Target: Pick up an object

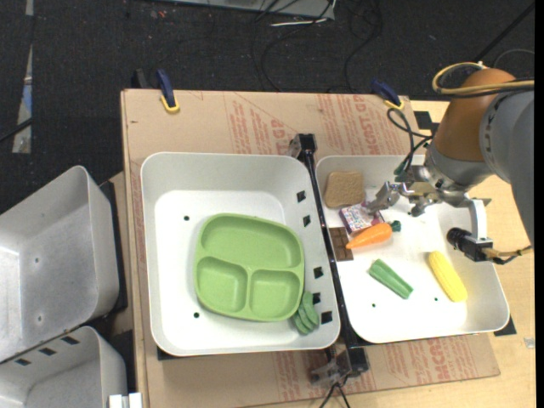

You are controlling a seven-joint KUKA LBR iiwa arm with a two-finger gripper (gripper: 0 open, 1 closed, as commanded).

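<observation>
Even overhead light, bright on white bins (161, 228), no harsh glare. Soft short shadows. Dark floor (68, 41) underexposed. Focus sharp, slight grain.

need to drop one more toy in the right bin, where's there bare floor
Bare floor lies along the right bin's near edge, below the green block and the corn. The far left corner is crowded: sponge, purple packet, carrot, with the pincer beside them.

left bin (161, 228): held green plate (248, 267)
right bin (476, 313): carrot (371, 235), corn (448, 276), green piece (390, 279), brown square (343, 188)
tool (393, 192): sat above carrot
</observation>
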